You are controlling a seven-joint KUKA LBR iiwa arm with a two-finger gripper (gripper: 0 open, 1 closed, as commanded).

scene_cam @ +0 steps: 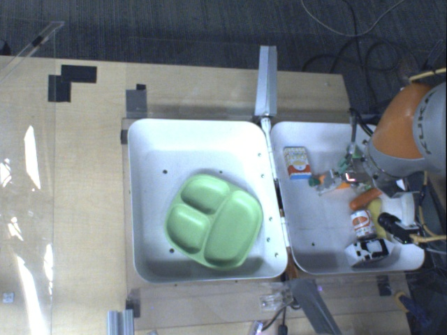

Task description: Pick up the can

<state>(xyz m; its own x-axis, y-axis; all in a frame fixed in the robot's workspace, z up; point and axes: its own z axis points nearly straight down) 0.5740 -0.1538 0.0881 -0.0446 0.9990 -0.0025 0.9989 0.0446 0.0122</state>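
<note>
The can (360, 223), white with a red-orange label, stands upright in the right bin (314, 246), toward that bin's near right part. Just beside it on the right lies a yellow, banana-like item (376, 206), and an orange sausage-shaped piece (364, 199) lies just beyond the can. A black-and-white object (368, 251) rests in the near right corner, close to the can on its near side.

The arm (408, 128) reaches in from the right over the far right part of the same bin, its orange band showing. Its jaws (347, 174) hang over a small cluttered patch beyond the can, apart from it; whether they are spread or pressed together cannot be told.

A small carton (297, 162) lies flat in the far left part of the right bin. The left bin (150, 145) holds a green divided tray (214, 220). Both bins sit on the wooden worktop (70, 208).
</note>
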